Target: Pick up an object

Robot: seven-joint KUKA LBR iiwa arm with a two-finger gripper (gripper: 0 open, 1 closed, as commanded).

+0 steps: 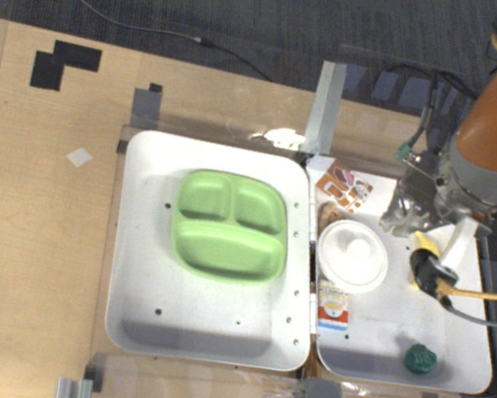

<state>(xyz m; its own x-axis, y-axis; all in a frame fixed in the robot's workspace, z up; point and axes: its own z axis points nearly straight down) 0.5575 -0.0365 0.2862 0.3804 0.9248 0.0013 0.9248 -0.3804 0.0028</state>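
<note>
In the right bin (466, 370), a round white bowl (353, 253) rests near the left wall. An orange and white snack packet (344, 187) lies at the bin's far left corner. A small white and orange carton (332, 310) sits just in front of the bowl. A dark green lump (421, 359) lies near the front right corner. My gripper (405, 214) hangs over the far part of this bin, just right of the packet and behind the bowl's right rim. I see nothing held in it.
The left bin (131, 297) holds a light green divided tray (229, 225) in its middle. A grey metal post (322, 111) stands behind the two bins where they meet. Black marks (63, 62) lie on the bench at far left.
</note>
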